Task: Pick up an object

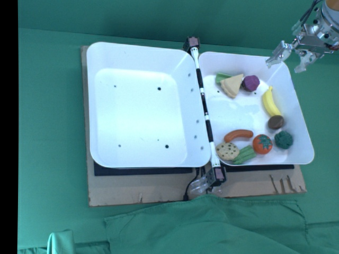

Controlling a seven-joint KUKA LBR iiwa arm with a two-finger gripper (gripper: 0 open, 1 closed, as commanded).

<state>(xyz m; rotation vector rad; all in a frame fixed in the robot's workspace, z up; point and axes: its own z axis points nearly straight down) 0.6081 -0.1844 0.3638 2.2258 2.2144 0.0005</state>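
Hand [290, 57] open, holding nothing, above right bin [296, 94] far corner; no readable writing anywhere.

Bright, even light; left bin [106, 142] glares.

I work at a lab test bench: green cloth [53, 115] draped over everything, two white bins [140, 107] on a cardboard sheet [132, 192], and toy food [262, 143] laid out as practice pieces.
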